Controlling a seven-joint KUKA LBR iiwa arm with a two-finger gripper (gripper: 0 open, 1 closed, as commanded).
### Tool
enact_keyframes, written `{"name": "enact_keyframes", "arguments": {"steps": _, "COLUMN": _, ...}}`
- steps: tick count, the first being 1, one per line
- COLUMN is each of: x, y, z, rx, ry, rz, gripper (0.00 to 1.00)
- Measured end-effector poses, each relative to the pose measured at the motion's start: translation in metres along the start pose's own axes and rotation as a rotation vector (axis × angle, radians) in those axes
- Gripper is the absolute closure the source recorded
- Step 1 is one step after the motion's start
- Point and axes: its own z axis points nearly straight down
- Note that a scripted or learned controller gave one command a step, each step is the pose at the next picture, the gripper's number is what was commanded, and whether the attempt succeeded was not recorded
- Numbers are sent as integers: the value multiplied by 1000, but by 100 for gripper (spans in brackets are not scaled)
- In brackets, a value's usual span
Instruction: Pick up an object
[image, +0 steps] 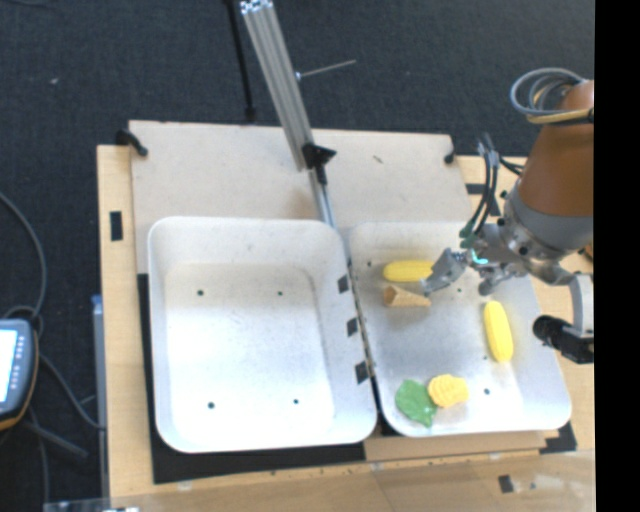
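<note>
A: Start at the near edge. What lies in the right bin (535, 405)?

B: Nearest the front rim sit a green leafy piece (413, 402) and a round yellow ridged piece (447, 390), touching each other. Both look like toy food, small and matte.

A: And further in?

B: A yellow corn-shaped piece (498, 331) lies lengthwise, near the bin's right side, well apart from those two. It is smooth and oblong, and nothing touches it.

A: Beyond that?

B: A tan wedge (404, 296) lies close to the divider between the bins, and just behind it, touching or nearly so, is a yellow banana-like piece (408, 271), lying crosswise.

A: Where is the pincer?

B: The pincer (440, 276) reaches in from the right, low over the bin, its tip just beside the right end of the banana-like piece and above the wedge. Whether its fingers are apart or together I cannot tell; the tip is too small and blurred. I see nothing clearly held between them.

A: The rest?

B: The left bin (250, 330) sits beside the right one on the table (220, 170). The arm (555, 185), with its orange band, rises at the right. A metal pole (285, 90) slants up from the far side of the bins.
</note>
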Motion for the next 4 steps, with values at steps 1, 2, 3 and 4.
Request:
{"name": "enact_keyframes", "arguments": {"steps": 1, "x": 0, "y": 1, "z": -2, "rx": -5, "ry": -1, "rz": 2, "gripper": 0}}
{"name": "enact_keyframes", "arguments": {"steps": 2, "x": 8, "y": 0, "z": 55, "rx": 1, "ry": -1, "rz": 5, "gripper": 0}}
{"name": "enact_keyframes", "arguments": {"steps": 3, "x": 9, "y": -2, "z": 98, "rx": 1, "ry": -2, "rz": 4, "gripper": 0}}
{"name": "enact_keyframes", "arguments": {"steps": 4, "x": 6, "y": 7, "z": 152, "rx": 2, "ry": -2, "rz": 5, "gripper": 0}}
